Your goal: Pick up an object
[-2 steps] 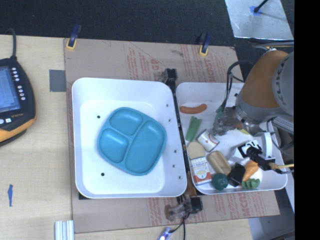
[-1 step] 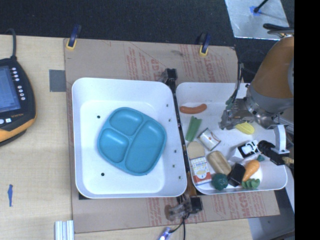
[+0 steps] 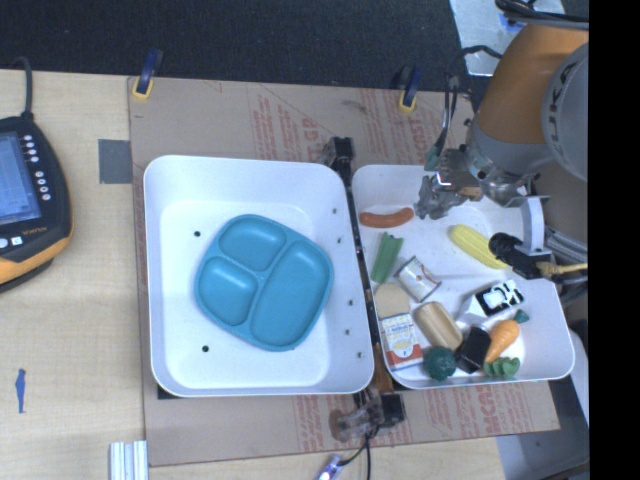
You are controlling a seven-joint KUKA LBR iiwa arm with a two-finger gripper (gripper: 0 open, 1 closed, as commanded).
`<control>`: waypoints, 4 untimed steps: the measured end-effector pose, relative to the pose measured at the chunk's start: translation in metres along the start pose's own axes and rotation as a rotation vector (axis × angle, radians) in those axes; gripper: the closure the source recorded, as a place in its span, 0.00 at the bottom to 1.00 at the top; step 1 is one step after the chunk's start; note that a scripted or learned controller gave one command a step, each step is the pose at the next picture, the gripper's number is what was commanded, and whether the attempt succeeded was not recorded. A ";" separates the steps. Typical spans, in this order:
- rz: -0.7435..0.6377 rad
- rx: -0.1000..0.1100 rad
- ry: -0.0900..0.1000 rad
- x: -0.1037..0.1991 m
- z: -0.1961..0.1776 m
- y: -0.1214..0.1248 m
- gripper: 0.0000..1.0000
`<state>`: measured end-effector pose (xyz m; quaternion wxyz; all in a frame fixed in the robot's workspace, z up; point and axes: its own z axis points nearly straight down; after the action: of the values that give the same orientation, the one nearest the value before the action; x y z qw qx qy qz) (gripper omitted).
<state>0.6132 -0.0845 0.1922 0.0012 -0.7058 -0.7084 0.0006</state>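
My gripper [image 3: 438, 201] hangs over the back of the right bin [image 3: 560, 360], just right of a hot dog sausage [image 3: 386, 217]. Nothing shows between its fingers. Spread through that bin are a yellow corn cob [image 3: 477, 245], a green pod [image 3: 386, 258], a silver foil piece [image 3: 416, 278], a tan cylinder [image 3: 437, 324], a red-and-white carton [image 3: 399, 337], a broccoli floret [image 3: 438, 364], a carrot [image 3: 503, 339], a dark block [image 3: 472, 349] and a black-and-white item [image 3: 497, 297].
The left bin [image 3: 170, 368] holds a blue divided plate [image 3: 263, 280]. A black and orange teach pendant [image 3: 28, 198] lies at the left bench edge. Clamps [image 3: 147, 74] pin the cardboard at the back. The arm's grey and orange body [image 3: 530, 88] fills the upper right.
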 end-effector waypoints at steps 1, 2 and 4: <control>0.000 0.001 0.000 0.000 0.000 0.000 0.00; -0.002 0.002 -0.002 0.026 0.001 -0.028 0.00; -0.001 0.004 -0.002 -0.009 0.044 -0.048 0.00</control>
<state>0.5655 -0.0936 0.1479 0.0021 -0.7054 -0.7088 0.0027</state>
